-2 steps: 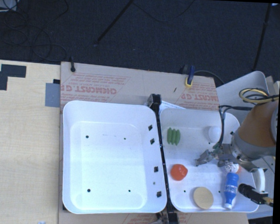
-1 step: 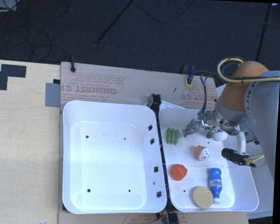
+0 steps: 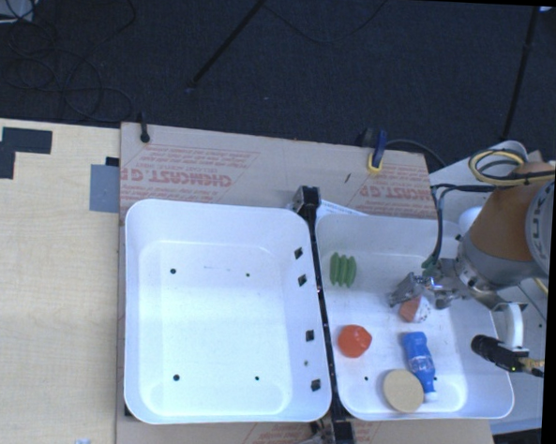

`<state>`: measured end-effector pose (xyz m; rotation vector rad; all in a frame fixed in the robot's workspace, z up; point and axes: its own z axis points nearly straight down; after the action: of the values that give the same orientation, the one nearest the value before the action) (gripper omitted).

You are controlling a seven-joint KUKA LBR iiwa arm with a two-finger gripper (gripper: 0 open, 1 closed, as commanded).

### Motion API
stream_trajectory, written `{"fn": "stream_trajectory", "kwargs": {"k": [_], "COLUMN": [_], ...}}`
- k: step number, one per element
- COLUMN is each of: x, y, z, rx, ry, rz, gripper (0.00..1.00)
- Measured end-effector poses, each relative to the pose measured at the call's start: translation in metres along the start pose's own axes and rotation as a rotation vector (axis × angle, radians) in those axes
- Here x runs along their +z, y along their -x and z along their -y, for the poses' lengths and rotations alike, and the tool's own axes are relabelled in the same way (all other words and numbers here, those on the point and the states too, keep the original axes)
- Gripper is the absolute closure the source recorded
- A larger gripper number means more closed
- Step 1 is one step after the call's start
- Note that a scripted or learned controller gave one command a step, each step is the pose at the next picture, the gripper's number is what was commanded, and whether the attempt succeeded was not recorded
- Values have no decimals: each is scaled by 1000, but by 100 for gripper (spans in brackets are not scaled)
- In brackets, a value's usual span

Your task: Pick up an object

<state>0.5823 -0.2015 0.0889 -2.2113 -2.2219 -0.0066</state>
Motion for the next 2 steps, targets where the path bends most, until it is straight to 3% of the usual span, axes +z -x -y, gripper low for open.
{"fn": "stream_trajectory", "kwargs": {"k": [1, 2], "x": [-9, 2], "y": [3, -48], "z": [0, 20], "rx": [2, 3], "ry": [0, -1], "rz": [6, 6], "gripper": [100, 100]}}
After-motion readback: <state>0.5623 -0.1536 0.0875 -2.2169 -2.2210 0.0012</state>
